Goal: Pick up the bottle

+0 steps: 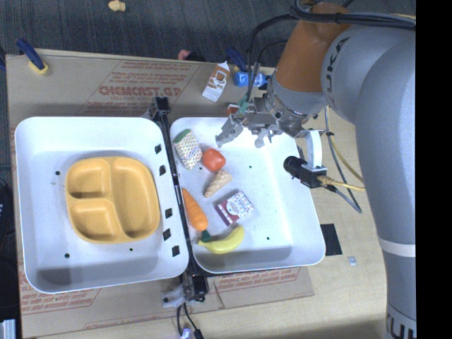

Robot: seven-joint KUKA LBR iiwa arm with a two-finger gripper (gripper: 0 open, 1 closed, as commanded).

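Two bins, right bin (300, 249) has my target: bottle (188, 149) lying near upper-left corner, beside tomato (214, 159). Gripper (244, 136) hovering up top, fingers spread, nothing held. Approach step imo. Next I'd shift left, drop over bottle, then clamp.

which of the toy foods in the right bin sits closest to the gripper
The red tomato, just below and left of the gripper. The white bottle beside it is nearly as close; the cone, carrot, carton and banana lie further down.
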